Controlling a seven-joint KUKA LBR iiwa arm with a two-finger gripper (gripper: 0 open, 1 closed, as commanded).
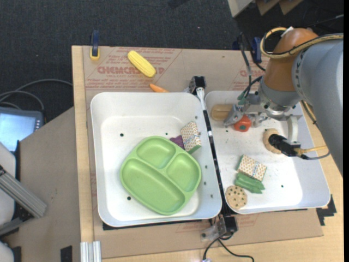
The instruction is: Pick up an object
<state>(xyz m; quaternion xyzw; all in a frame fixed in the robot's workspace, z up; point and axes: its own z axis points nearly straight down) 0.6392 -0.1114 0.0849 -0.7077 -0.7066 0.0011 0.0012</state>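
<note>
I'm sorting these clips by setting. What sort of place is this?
Probably a robotics lab bench, not a kitchen: two white bins sit on a cardboard sheet, holding toy food such as a green divided plate and a cookie, with loose cables on dark carpet.

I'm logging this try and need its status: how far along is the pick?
Done: the arm has reached into the right bin, with the pincer low at its far end. In hand: it sits right at a small orange-red object, beside a tan piece; whether it grips anything cannot be told. Left: closing on an object and lifting it. The cookie, green bean pod and patterned block lie untouched.
</note>
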